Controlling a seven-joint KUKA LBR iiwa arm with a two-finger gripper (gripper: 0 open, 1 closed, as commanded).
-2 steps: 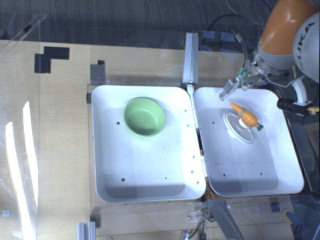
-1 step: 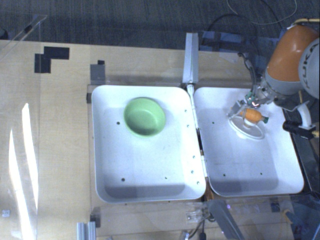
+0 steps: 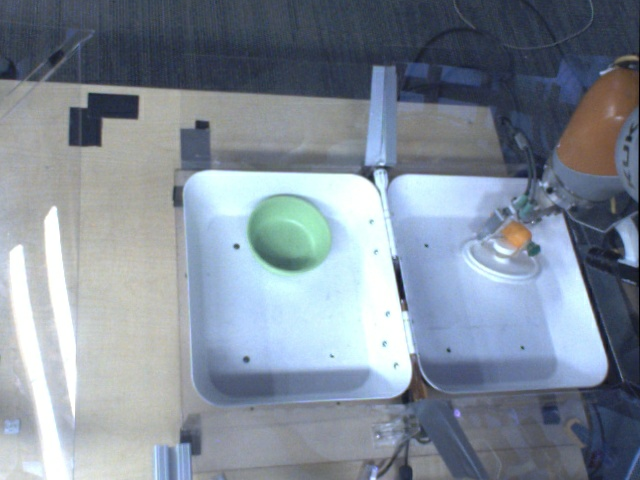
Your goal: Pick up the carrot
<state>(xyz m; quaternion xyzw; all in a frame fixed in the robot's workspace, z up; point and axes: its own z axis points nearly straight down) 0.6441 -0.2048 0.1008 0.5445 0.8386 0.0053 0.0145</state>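
Observation:
The carrot (image 3: 515, 235) is a small orange piece with a bit of green at its lower right end. It lies in the right bin (image 3: 480, 348), toward the upper right, on the far edge of a pale round dish (image 3: 497, 261). The gripper (image 3: 526, 209) comes down from the grey arm with the orange band (image 3: 597, 118) at the right edge. Its tip sits just above and to the right of the carrot, very close to it or touching it. The tip is small and blurred against the white bin.
A green bowl (image 3: 289, 232) stands in the upper middle of the left bin (image 3: 260, 358). A metal divider post (image 3: 382, 118) rises between the bins at the back. Cables lie behind the right bin.

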